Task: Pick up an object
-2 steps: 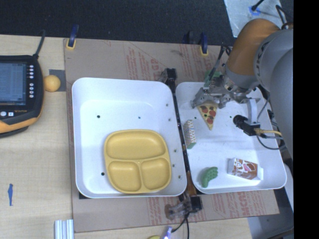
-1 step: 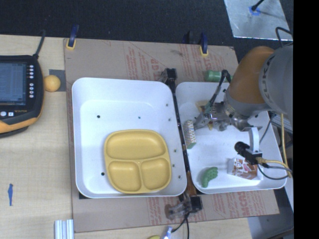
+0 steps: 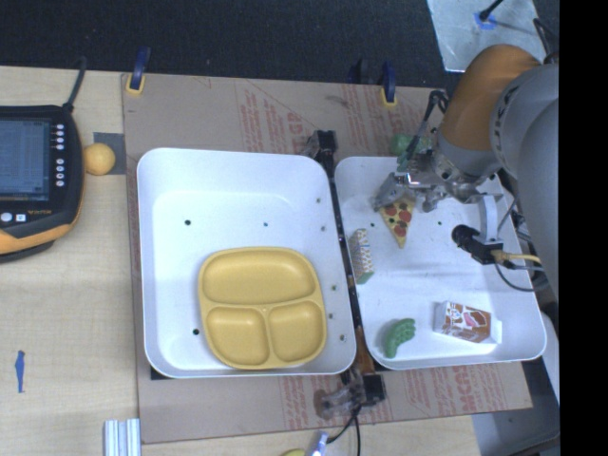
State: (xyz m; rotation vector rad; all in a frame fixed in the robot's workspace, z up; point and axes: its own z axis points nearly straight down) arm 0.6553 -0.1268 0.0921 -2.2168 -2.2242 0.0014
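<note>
Green toy [image 3: 398, 336] lies low; gripper [image 3: 397, 196] above pizza slice [image 3: 398, 222], grip state unclear.

This is looking like a robotics lab bench. Two white bins [image 3: 237, 174] are sitting side by side on a cardboard sheet [image 3: 275, 112] that blue clamps [image 3: 140, 69] are pinning to the far edge. Left of the bins, a handheld control tablet [image 3: 33, 179] with a cable is lying on the pale wooden bench top [image 3: 66, 350]. Right of the bins, the grey and orange robot arm [image 3: 494, 93] is reaching in, cables trailing beside it.
</note>
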